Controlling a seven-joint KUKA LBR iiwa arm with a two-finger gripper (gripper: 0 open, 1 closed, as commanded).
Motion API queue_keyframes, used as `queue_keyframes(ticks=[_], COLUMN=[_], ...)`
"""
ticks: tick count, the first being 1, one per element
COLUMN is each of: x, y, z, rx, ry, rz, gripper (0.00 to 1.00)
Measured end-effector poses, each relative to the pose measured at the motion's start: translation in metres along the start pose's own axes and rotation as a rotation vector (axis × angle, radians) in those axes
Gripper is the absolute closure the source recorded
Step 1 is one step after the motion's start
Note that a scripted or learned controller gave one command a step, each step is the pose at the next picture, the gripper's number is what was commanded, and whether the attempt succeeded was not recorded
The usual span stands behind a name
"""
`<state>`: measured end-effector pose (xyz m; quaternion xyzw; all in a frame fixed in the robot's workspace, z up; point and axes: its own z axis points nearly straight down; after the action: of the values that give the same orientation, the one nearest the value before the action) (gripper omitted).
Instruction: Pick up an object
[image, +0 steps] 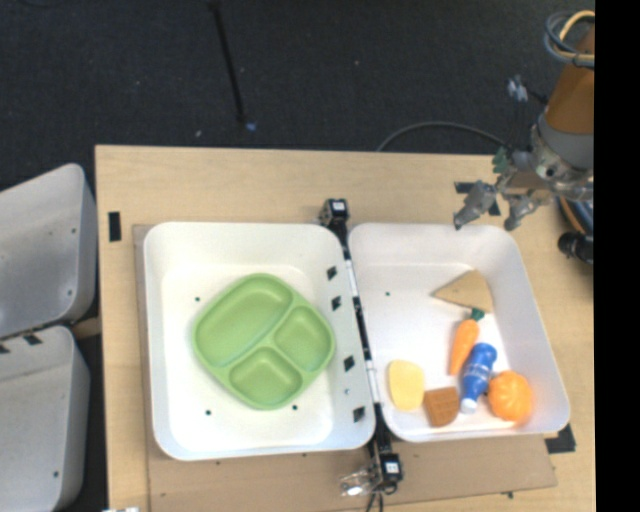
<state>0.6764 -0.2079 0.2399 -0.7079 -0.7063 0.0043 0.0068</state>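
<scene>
Along the near edge of the right bin (520, 262) an orange ball (510, 396), a blue bottle (477, 372), a brown block (441, 406) and a yellow piece (405, 384) are gathered, with a carrot (462, 342) and a tan wedge (465, 290) farther in. A green plate (263, 340) is seen in the left bin (160, 260). Beyond the right bin's far edge the gripper (492, 207) is held spread and holding nothing. The approach is judged not yet begun; a descent over one object is called for.

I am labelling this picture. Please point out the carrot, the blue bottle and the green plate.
carrot (462, 345): camera view, middle of its orange body.
blue bottle (479, 366): camera view, its blue upper part.
green plate (262, 341): camera view, ridge between its compartments.
</scene>
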Motion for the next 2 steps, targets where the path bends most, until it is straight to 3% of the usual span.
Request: queue_keyframes(ticks=[1, 2], x=[0.001, -0.004], y=[0.002, 0.003], z=[-0.008, 0.039], rx=[-0.011, -0.007], ry=[-0.003, -0.004], rz=[-0.003, -0.003], gripper=[0.0, 0.0])
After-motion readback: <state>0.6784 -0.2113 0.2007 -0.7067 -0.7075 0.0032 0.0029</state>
